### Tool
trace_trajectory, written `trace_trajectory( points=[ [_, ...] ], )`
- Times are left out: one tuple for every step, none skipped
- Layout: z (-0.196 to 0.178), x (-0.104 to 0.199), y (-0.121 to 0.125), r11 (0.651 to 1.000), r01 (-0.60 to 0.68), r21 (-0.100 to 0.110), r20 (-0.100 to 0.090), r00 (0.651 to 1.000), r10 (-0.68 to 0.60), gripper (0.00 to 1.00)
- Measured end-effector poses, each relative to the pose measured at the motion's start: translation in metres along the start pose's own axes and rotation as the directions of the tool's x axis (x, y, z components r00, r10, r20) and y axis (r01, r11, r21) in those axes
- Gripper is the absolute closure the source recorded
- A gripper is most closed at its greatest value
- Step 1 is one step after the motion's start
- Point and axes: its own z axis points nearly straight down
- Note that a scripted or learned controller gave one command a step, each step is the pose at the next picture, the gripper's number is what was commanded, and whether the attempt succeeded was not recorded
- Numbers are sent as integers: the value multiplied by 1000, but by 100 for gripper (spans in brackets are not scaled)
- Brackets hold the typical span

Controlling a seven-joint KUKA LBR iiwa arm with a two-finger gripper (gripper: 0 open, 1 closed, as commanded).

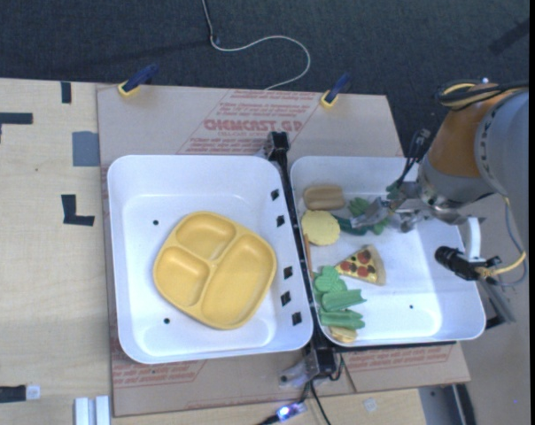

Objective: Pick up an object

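Note:
The right bin (427,321) holds several toy foods. A brown bun (323,196) lies at its back left, with a yellow round piece (321,227) just in front of it. Further forward are a pizza slice (362,265), a green leafy piece (337,291) and a small yellow piece (343,333) at the front edge. My gripper (378,215) reaches in from the right, low in the bin, right at a dark green piece (363,207) beside the bun. That green piece is partly hidden by the gripper.
The left bin (135,237) holds a yellow divided plate (215,268). A black divider (290,237) runs between the bins. The arm's grey body and orange band (458,144) hang over the right bin's back right corner. A cable (467,264) trails at the right rim.

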Motion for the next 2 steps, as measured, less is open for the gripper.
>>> trace_trajectory(
  points=[
    [-18, 3, 6, 1000, 3, -15, -2, 1000, -3, 100],
    [-75, 1, -3, 1000, 0, 1, 5, 1000, 0, 100]
  ],
)
